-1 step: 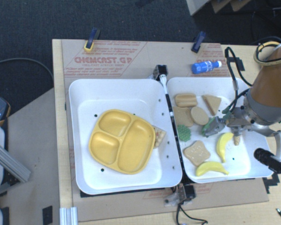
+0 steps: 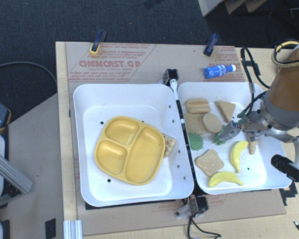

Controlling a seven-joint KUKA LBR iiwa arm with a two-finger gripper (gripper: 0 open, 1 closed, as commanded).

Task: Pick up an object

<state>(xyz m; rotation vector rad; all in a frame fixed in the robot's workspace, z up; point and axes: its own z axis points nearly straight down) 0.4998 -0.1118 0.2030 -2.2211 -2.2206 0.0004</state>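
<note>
Hovering low over the right bin [image 2: 269,183], my gripper [image 2: 228,132] sits toward the middle of that bin, with the arm [image 2: 284,98] coming in from three o'clock. I cannot tell how the claw stands; its tips are a blur of grey against the clutter, and nothing shows plainly between them. Candidates lie all round it: a green piece [image 2: 196,142] at nine o'clock of the tips, a round tan biscuit [image 2: 212,123] just beside them at eleven, a bread roll [image 2: 198,106] and a wedge [image 2: 225,110] further toward twelve, a toast slice [image 2: 209,162] at seven, one banana [image 2: 237,154] at five and a second banana [image 2: 224,179] near the bin's six o'clock edge. The left bin [image 2: 89,133] holds a yellow tray [image 2: 130,150] with a small cracker [image 2: 169,144] touching its three o'clock side. By my judgement I am at the approach step, lining up on a target, not yet lifting; the likeliest target is the green piece or the biscuit, since both lie nearest the tips. Next I need a straight descent onto one item, a firm close, then a lift. The crowding worries me: the tips could nudge a neighbour or close on an edge and slip.
</note>
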